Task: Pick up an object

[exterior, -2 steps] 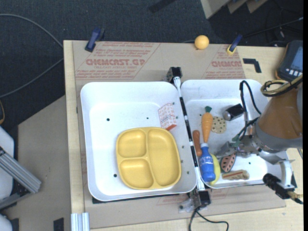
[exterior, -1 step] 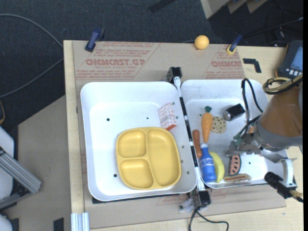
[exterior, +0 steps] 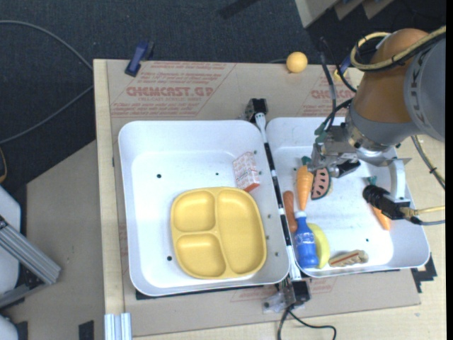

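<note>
Worktop [exterior: 177,83] reads "CHEMCAST GP"; in the right bin [exterior: 407,250] we can't tell the jaws' [exterior: 327,163] spread above the carrot [exterior: 304,187].

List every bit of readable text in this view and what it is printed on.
"CHEMCAST GP": red print, readable at upper left of the brown protective sheet under the bins; its repeats and smaller lines are blurred.
Small red-and-white carton in the left bin: print too small to read.

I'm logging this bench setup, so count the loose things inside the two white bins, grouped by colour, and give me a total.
Yellow: 2, divided plate, round piece
Orange: 3, carrot, two sticks
Blue: 1, bottle
Red and white: 1, carton
Red: 1, watermelon slice
Tan: 1, hot dog
Total: 9
</note>
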Available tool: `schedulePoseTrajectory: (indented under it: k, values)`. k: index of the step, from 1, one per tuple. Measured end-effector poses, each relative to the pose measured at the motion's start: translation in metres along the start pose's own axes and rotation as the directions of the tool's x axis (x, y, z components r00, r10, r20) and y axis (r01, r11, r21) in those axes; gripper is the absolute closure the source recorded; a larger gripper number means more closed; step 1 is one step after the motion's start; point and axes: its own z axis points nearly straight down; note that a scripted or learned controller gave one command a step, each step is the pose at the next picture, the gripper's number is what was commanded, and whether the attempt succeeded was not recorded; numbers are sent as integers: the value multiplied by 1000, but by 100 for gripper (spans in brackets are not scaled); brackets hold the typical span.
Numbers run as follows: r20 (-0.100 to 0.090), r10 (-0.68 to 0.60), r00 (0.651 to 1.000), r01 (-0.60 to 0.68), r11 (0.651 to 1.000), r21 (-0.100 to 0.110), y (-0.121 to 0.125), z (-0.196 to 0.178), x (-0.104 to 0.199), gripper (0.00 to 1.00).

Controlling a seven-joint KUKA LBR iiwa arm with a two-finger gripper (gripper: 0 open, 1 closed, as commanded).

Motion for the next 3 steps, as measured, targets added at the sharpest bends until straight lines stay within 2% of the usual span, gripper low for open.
schedulePoseTrajectory:
  k: [1, 2, 3]
  values:
    - [1, 2, 1000, -2, 1000, 3, -1, 1, -2, 0]
    - [1, 4, 1000, -4, 1000, 7, -18, 64, -31, 0]
    - [2, 4, 1000, -4, 1000, 5, -85, 101, -58, 0]
